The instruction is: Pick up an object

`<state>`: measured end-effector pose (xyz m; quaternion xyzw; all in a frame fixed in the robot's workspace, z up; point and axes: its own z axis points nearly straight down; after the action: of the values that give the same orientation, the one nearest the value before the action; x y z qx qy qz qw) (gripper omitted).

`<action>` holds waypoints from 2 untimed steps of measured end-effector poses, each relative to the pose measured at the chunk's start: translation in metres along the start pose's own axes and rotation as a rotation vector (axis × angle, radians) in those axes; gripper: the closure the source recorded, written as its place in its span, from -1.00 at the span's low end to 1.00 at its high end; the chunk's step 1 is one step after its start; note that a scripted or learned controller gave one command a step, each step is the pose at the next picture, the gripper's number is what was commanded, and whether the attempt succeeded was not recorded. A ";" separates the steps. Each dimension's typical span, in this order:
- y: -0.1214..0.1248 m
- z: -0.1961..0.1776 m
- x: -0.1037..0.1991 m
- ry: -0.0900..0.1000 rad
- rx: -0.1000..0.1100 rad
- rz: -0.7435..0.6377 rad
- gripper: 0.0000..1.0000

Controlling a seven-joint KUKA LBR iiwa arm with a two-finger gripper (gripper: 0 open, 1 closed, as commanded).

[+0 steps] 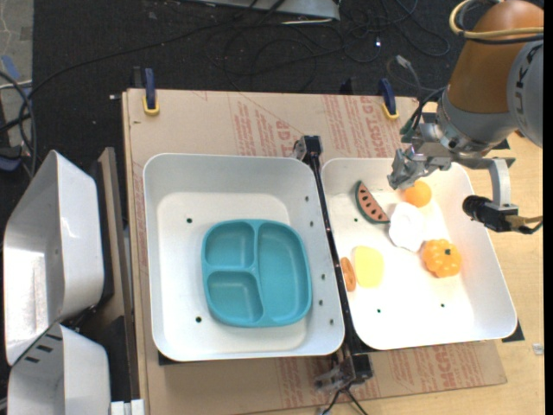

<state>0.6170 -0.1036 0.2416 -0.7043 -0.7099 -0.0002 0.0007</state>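
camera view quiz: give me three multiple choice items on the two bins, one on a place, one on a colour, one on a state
1. Where does the blue divided tray lie?
A. in the left bin
B. in the right bin
C. on the bare bench

2. What colour is the small round fruit next to the gripper?
A. green
B. orange
C. purple

3. How does the watermelon slice stand to the gripper?
A. clamped between its fingers
B. lying in the right bin, apart from it
C. hanging from the arm

Answers:
1 A, it sits on the floor of the left bin.
2 B, it is plainly orange.
3 B, it rests on the bin floor to the gripper's left.
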 end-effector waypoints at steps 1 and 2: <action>0.001 -0.003 0.054 0.001 0.002 0.000 1.00; 0.006 -0.007 0.109 0.000 0.002 -0.001 1.00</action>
<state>0.6219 0.0057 0.2486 -0.7038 -0.7104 0.0003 0.0013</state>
